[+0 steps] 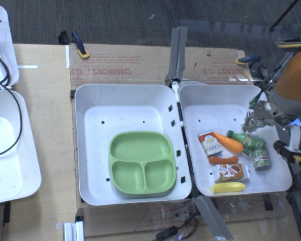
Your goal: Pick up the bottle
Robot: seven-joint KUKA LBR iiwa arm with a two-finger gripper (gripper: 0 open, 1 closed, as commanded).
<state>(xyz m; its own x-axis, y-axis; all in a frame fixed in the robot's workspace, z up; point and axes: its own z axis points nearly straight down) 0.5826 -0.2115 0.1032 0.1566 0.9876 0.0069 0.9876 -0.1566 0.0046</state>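
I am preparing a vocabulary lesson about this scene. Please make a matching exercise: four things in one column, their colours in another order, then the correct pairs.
Things:
1. plate
2. carrot
3. banana
4. bottle

Colours:
A. yellow
B. dark green
C. orange
D. light green

Pairs: 1-D, 2-C, 3-A, 4-B

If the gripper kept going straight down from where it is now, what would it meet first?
Probably the green bottle just below the gripper in the right bin, though depth is unclear from this slanted view.
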